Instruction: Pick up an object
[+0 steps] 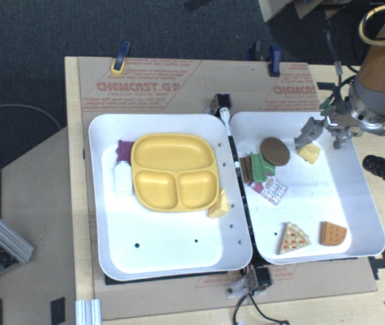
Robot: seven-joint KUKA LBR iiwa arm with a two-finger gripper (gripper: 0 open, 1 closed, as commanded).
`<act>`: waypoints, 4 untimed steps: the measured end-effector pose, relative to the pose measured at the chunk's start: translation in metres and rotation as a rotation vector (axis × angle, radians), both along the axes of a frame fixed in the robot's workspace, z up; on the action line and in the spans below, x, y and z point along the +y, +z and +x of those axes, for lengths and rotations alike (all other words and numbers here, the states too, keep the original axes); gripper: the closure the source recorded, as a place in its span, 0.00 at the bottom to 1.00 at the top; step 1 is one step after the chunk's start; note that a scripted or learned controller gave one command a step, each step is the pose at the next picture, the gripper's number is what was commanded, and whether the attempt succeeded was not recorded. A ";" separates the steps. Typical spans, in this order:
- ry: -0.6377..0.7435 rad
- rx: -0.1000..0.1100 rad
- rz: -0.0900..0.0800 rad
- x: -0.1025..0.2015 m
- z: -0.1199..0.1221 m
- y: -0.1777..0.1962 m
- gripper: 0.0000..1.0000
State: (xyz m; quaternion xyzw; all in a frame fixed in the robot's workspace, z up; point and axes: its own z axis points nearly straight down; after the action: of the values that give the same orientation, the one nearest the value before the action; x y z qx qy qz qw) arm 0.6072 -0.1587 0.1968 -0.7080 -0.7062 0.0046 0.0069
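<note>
1. The gripper (322,131) is seen lowered over the right bin (361,202), reaching in from the right, fingers spread apart with nothing between them.
2. A pale yellow cheese wedge (308,154) is pictured just below the fingertips, a brown round cookie (274,151) to its left.

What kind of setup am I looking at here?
Likely a robotics lab test bench: two white bins clamped to a board, toy food such as a pizza slice and waffle, loose cables on carpet.
</note>
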 end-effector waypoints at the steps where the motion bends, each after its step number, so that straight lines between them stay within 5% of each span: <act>1: 0.003 -0.015 -0.003 0.000 0.003 0.009 0.00; 3: 0.002 -0.012 -0.002 0.000 0.004 -0.107 0.00; 4: 0.002 -0.018 -0.004 -0.001 0.005 -0.093 1.00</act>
State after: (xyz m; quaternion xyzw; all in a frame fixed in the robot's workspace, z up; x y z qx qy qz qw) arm 0.6125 -0.1594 0.1037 -0.7072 -0.7070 -0.0002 -0.0007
